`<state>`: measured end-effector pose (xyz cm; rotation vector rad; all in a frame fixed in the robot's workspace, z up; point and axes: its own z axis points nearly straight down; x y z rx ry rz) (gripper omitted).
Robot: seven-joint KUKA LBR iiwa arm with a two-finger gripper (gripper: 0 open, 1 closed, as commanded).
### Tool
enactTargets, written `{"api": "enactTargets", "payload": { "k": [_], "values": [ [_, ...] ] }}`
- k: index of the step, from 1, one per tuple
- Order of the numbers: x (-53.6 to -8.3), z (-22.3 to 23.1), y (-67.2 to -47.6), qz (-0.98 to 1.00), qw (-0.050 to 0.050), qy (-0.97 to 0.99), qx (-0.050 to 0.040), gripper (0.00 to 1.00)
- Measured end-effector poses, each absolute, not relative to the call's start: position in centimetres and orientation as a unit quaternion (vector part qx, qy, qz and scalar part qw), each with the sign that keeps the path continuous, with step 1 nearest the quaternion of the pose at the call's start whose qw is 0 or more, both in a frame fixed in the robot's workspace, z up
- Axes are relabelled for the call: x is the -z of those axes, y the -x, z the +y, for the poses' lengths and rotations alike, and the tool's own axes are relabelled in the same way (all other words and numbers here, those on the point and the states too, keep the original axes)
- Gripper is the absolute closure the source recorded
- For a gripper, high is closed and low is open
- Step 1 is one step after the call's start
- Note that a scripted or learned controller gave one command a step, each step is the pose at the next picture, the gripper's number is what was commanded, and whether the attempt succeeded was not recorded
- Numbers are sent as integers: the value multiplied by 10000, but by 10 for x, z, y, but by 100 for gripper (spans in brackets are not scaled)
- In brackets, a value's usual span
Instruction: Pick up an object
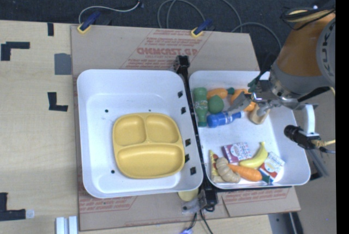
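My gripper (259,108) hangs over the upper right part of the right bin (297,159), reaching in from the right under the grey arm with its orange band (305,45). Just left of it lie a blue bottle (222,118), a green round item (216,103), a green bottle (200,102) and an orange piece (238,97). Along the bin's near side lie a yellow banana (256,157), an orange carrot (245,173), a beige ginger-like root (224,169) and a red-and-white packet (236,151). The gripper's body hides whatever sits directly under it.
The left bin (95,91) holds a yellow divided plate (148,145). A black divider with clips (188,113) runs between the bins. Both bins rest on cardboard (163,47), with cables (185,6) on the dark floor behind.
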<state>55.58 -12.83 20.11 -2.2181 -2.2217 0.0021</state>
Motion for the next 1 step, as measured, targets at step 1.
{"api": "enactTargets", "payload": {
  "k": [1],
  "values": [
    [-99,-196,-615,-7078,-53,7064,17,0]
  ]
}}
